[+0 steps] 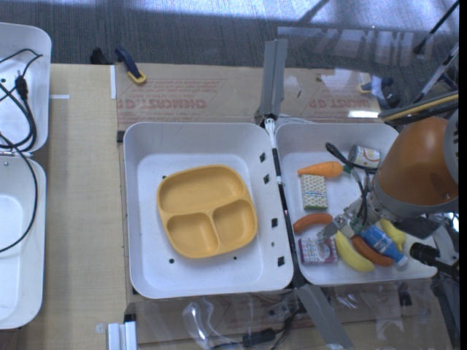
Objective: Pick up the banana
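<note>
The banana (353, 254) lies in the right bin (292, 195) near its front edge, yellow and curved, partly under a blue bottle (383, 242) and an orange-red sausage-like piece (373, 252). The arm's orange band (419, 168) hangs over the bin's right side. My gripper (344, 224) sits low in the bin just above the banana's upper left end, close to it or touching it. Nothing is visibly held.
The right bin also holds a carrot (321, 170), a green-white packet (314, 191), a red sausage (312, 222), a pink packet (316, 251), a small tin (365, 156) and another yellow piece (393, 232). A yellow divided plate (208, 211) lies in the left bin (139, 195).
</note>
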You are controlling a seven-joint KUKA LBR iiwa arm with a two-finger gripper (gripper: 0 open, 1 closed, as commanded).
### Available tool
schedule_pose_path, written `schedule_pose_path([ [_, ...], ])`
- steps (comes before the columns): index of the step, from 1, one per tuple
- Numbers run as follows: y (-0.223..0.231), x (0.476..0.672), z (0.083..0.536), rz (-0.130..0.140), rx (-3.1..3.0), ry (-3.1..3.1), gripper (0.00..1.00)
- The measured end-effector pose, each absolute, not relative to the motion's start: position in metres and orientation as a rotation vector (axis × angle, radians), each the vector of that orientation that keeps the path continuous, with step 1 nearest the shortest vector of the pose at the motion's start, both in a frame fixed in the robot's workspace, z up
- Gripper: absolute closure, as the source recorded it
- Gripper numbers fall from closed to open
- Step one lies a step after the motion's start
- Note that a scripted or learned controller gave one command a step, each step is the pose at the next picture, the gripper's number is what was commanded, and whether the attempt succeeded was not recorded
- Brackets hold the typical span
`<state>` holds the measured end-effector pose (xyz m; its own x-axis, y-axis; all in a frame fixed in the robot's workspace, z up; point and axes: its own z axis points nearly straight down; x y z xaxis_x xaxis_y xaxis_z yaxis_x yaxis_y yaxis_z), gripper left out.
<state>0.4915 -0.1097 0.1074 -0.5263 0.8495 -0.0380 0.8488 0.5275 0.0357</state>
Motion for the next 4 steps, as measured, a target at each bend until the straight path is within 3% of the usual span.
schedule_pose_path([
  [1, -0.113, 0.495, 0.121, 0.023, 1.505, 2.683, 1.00],
  [2, -0.112, 0.495, 0.120, 0.022, 1.504, 2.687, 0.00],
  [4, -0.109, 0.490, 0.106, 0.017, 1.397, 2.765, 0.00],
])
